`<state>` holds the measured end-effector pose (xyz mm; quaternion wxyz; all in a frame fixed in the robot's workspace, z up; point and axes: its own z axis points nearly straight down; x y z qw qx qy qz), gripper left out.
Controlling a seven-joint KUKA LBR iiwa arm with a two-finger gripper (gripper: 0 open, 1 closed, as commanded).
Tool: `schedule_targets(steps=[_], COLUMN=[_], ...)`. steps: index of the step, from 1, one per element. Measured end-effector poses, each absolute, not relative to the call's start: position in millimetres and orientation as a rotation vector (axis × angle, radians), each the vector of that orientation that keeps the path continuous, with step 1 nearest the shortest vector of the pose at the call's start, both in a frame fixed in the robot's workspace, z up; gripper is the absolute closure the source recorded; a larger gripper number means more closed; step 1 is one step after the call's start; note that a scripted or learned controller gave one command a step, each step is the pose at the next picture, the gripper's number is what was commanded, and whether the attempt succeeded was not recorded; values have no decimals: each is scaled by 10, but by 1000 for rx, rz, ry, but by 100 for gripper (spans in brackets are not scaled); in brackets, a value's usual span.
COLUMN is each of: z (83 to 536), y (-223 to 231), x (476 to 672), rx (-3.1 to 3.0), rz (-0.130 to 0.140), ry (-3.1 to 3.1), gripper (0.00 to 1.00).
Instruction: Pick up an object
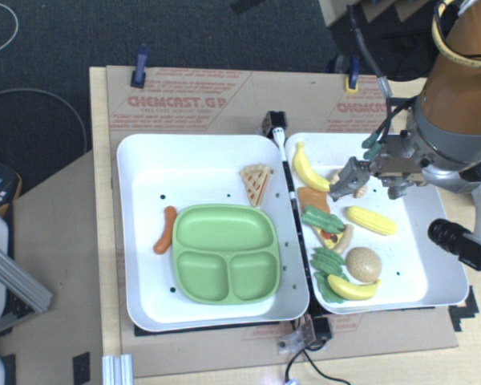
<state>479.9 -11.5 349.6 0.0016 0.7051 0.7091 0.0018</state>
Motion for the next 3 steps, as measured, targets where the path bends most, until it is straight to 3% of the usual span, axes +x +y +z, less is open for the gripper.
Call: schedule_targets(steps=[1,2,3], z=[3857,3393,4657], y=[933,1584,1333], x=[4796,4783,4829], rx=[2209,2217,2217], rz=[8,-8,10], ry=[2231,2232,2220], gripper=[0,0,0])
